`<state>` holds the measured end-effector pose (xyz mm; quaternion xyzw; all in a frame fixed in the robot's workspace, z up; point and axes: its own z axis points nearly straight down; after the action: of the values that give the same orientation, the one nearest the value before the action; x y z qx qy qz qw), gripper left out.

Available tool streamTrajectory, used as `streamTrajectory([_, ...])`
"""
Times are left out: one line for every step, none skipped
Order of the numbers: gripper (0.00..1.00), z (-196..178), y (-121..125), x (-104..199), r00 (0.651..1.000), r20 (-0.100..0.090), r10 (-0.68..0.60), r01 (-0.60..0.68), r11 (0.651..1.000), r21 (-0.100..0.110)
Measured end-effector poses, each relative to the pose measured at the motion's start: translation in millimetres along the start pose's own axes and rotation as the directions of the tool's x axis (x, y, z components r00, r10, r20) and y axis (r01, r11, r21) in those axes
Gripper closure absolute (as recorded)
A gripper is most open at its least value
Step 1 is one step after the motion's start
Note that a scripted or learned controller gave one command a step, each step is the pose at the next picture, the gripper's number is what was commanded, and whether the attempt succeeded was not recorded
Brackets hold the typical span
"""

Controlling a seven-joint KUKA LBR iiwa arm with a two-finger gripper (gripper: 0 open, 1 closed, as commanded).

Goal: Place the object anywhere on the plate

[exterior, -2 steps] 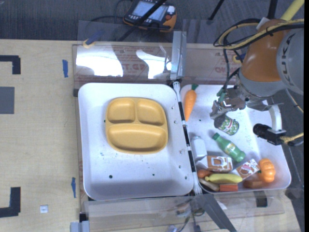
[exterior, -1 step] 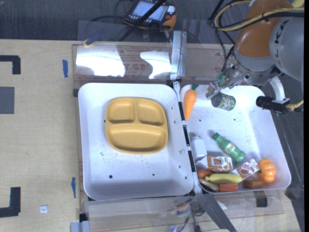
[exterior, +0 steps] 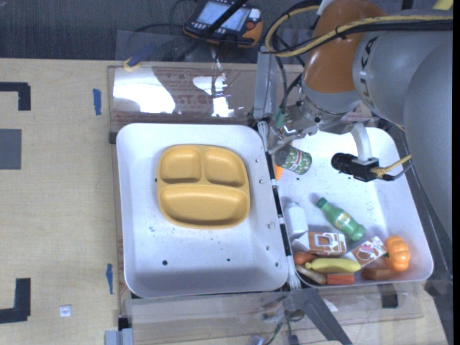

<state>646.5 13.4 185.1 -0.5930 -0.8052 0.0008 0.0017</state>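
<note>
The grey arm [exterior: 402,85] with its orange band reaches in from the right and hangs over the back left corner of the right bin [exterior: 413,214], close to the wall it shares with the left bin [exterior: 136,192]. Its hand [exterior: 287,139] sits right above a small green and red can [exterior: 295,160], which lies tilted on its side against that corner; the can looks to be at the fingertips, but from where I stand I cannot tell whether the hand is spread or pressed on it. The yellow plate [exterior: 204,185], with its three compartments, lies flat in the middle of the left bin, well apart from the can, with nothing on it. In the right bin, a green bottle [exterior: 340,219] lies slantwise near the middle, a white item [exterior: 295,218] rests by the left wall, and along the front edge sit two small cartons [exterior: 327,243], a banana [exterior: 332,265], and an orange pumpkin-like piece [exterior: 397,254], all crowded close together. A handheld controller [exterior: 219,20] rests beyond the bins at the back, off the wooden worktop [exterior: 50,214].
</note>
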Motion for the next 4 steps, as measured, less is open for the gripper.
streamTrajectory([1.00,-17,25,9,0.993,0.006,-0.114,0.114,0.993,-0.009])
streamTrajectory([1.00,-16,-56,22,0.924,0.001,-0.383,0.383,0.924,-0.001])
streamTrajectory([1.00,-87,-71,40,0.960,0.005,-0.280,0.280,0.960,-0.006])
streamTrajectory([1.00,-45,-27,101,0.965,0.003,-0.262,0.262,0.965,-0.004])
